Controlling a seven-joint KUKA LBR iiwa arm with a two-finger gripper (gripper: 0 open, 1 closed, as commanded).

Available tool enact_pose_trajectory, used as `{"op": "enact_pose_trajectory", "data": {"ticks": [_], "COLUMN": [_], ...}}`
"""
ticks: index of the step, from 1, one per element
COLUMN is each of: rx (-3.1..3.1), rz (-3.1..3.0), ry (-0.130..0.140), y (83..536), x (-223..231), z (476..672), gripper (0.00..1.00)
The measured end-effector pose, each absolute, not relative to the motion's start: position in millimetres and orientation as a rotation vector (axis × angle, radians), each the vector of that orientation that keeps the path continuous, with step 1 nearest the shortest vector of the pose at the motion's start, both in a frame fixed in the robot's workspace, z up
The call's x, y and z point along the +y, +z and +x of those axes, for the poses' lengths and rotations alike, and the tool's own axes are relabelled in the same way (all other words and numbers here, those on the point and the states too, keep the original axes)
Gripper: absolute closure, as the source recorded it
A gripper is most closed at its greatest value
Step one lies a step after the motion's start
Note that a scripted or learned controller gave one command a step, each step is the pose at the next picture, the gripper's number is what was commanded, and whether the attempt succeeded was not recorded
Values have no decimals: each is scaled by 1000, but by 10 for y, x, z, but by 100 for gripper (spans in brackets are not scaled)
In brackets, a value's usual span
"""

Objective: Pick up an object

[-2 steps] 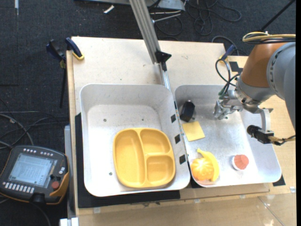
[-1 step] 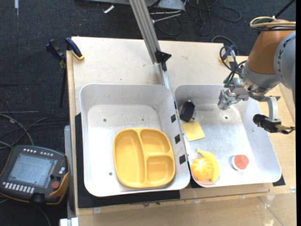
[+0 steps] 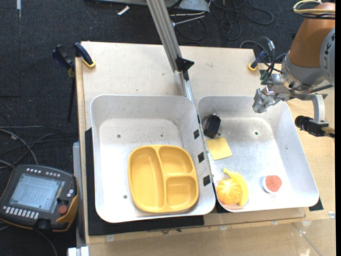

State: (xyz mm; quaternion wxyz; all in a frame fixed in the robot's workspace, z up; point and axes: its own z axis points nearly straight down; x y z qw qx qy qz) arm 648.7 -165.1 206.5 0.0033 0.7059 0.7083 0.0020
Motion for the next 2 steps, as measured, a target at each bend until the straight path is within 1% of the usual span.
{"op": "enact_pose_trajectory", "data": {"ticks": [1, 2], "rx": [2221, 2230], "rz": [2212, 2213], "ry": [7, 4], "y": [2660, 2662], "x": [-1629, -1019], "z": [6591, 6660], "gripper": [100, 100]}}
